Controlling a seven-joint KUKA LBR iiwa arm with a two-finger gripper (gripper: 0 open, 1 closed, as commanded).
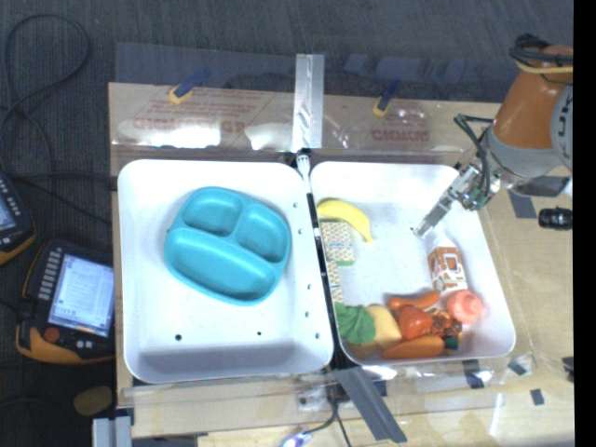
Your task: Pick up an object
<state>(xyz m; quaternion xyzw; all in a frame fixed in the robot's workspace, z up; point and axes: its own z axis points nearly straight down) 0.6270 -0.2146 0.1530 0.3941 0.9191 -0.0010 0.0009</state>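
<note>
My gripper (426, 225) hangs over the right bin (400, 180), near its right side, with bare white floor under its tip. Its fingers point down and to the left, and nothing shows between them. A yellow banana (346, 216) lies at the bin's upper left. A small orange-and-white bottle (447, 268) lies just below and right of the gripper tip, apart from it. Along the bin's front sit a pink ball (466, 305), orange carrot-like toys (414, 322), a yellow piece (384, 324) and a green leafy toy (352, 324).
The left bin (149, 343) holds a blue divided plate (227, 243). A patterned packet (338, 247) lies against the wall between the bins. A tablet and cables lie on the floor at far left.
</note>
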